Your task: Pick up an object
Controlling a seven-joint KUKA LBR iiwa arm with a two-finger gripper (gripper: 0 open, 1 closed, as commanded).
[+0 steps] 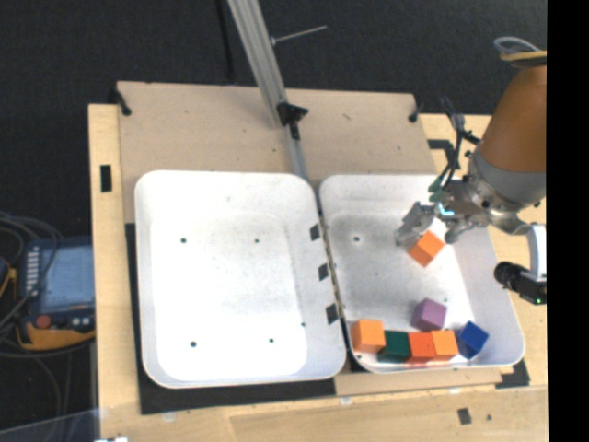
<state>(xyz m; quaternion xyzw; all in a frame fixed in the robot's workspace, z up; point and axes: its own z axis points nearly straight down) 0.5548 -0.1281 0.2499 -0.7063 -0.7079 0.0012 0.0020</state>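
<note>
Camera view, item by item, placed rel. to the gripper:

1. Gripper: over the right bin, upper half. We see an orange cube between its fingers, tilted, and apparently clear of the bin floor; we judge it held.
2. Purple cube: below the gripper, alone.
3. Row along the bin's near wall, well below the gripper: orange block, green block, two more orange, blue cube.
4. Left bin: well to the gripper's left.

Step in hand, as we judge it: lift. Raise straight and slow, no swing; the cube sits askew, so the hold may be on edges and could slip.
</note>
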